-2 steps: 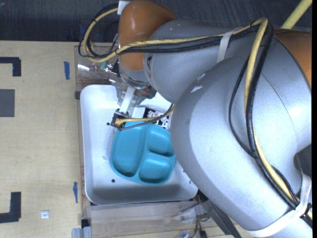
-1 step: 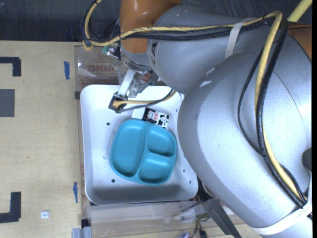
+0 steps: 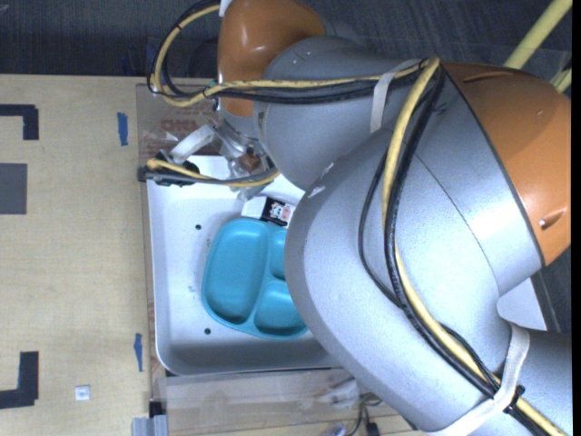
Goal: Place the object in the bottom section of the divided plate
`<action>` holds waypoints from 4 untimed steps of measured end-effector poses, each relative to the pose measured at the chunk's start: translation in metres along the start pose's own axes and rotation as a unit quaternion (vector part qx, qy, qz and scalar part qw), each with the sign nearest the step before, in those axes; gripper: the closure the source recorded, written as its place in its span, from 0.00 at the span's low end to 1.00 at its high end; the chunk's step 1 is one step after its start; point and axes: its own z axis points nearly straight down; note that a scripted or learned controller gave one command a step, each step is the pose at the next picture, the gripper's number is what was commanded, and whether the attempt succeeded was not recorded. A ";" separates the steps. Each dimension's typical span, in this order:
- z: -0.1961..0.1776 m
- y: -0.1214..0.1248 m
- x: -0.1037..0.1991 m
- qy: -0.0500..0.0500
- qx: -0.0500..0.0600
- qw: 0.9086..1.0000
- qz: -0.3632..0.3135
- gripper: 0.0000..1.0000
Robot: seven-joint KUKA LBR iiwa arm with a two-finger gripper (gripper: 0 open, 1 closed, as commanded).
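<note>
Jaw state: cannot tell, the gripper [image 3: 238, 157] is mostly hidden under the arm's wrist at the top edge of the white bin [image 3: 172, 271]. Task object not identifiable. Blue divided plate [image 3: 243, 280] lies in the bin below the gripper, apart from it, right part covered by the grey arm [image 3: 408, 243]. Small black-and-white tag [image 3: 277, 212] sits just above the plate. Yellow-black cables [image 3: 182, 34] loop around the wrist.

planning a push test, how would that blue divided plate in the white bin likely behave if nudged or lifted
The blue divided plate looks like moulded plastic, so probably stiff and light. It seems to lie flat and low in the white bin, so tipping seems unlikely. Its glossy surface suggests it may slide easily.
</note>
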 end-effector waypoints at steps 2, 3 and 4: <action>0.017 -0.006 -0.010 0.001 0.000 0.986 0.167 1.00; 0.061 -0.004 -0.002 0.009 -0.001 0.989 0.147 1.00; 0.049 -0.003 0.000 0.012 0.000 0.989 0.149 1.00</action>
